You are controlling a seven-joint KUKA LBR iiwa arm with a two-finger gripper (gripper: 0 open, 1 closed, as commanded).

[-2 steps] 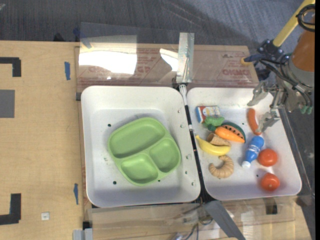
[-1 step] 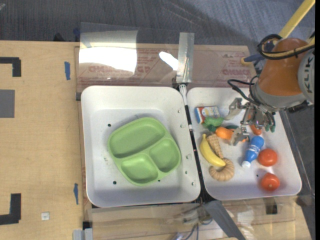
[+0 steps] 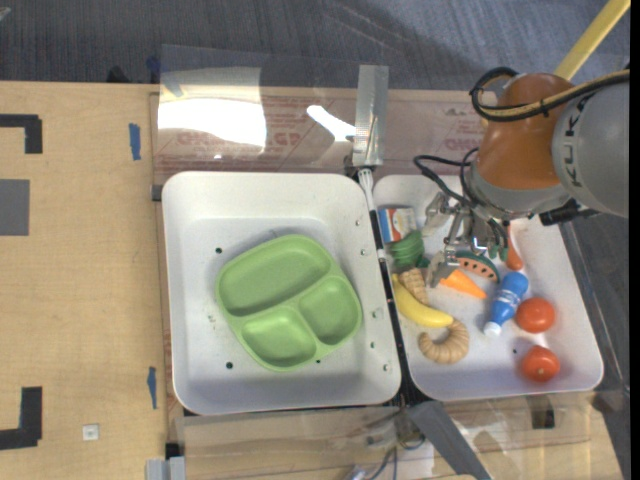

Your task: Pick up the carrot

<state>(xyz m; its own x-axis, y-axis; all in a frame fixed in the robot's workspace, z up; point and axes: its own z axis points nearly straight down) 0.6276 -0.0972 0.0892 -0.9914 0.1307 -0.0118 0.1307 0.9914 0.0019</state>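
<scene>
Gripper [image 3: 462, 253] low in right bin [image 3: 585, 368], just above carrot [image 3: 463, 283], beside banana [image 3: 422, 308]. Finger state: cannot tell. Carrot not lifted; grasp and lift remain.

The carrot [image 3: 465, 284], a small orange wedge-shaped piece, is lying flat on the floor of the right bin [image 3: 575, 373], its pointed end facing right. It is resting toward the far-middle of that bin, between the yellow banana [image 3: 422, 309] and the blue bottle [image 3: 505, 302].
</scene>
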